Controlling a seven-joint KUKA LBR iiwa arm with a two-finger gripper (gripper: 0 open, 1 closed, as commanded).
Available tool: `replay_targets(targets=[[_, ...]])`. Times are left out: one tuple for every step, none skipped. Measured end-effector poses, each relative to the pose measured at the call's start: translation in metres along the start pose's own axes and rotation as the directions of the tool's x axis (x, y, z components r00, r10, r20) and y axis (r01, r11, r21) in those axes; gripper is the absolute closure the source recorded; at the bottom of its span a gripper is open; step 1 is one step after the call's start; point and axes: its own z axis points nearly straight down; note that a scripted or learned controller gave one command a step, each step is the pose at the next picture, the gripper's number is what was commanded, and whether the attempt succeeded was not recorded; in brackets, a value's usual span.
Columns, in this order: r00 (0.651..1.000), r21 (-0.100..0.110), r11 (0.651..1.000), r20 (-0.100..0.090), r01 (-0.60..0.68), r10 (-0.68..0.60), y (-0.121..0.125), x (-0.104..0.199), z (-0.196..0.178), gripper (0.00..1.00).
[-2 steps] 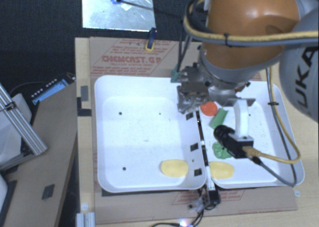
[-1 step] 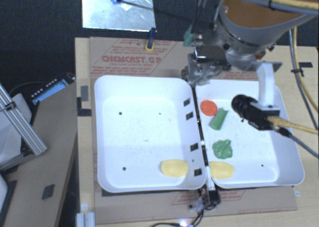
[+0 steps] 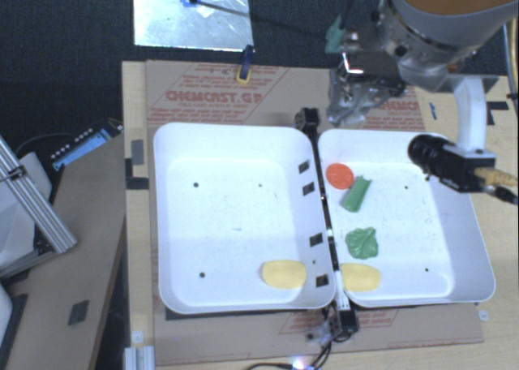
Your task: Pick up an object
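The right bin point(image 3: 454, 222) holds an orange disc point(image 3: 339, 174), a green oblong block point(image 3: 356, 194) just beside it, a green leafy piece point(image 3: 362, 243) and a yellow lump point(image 3: 359, 277) near the front left corner. A second yellow lump point(image 3: 284, 273) lies in the left bin point(image 3: 219, 198), at its front right. My gripper point(image 3: 350, 107) hangs above the cardboard just behind the right bin's back left corner, well above and behind the orange disc. Nothing shows in its grasp.
A black divider strip with clips point(image 3: 318, 198) runs between the two bins. A black cylinder on a white bracket point(image 3: 444, 159) juts over the right bin's back right. A foil sheet point(image 3: 193, 2) lies behind the bench, and a yellow and blue clip point(image 3: 244, 68) sits on the cardboard.
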Motion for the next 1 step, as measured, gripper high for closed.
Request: replay_targets(targets=[[1.000,0.004,1.000,0.003,-0.007,0.007,0.0121,-0.0793,0.0023,1.00]])
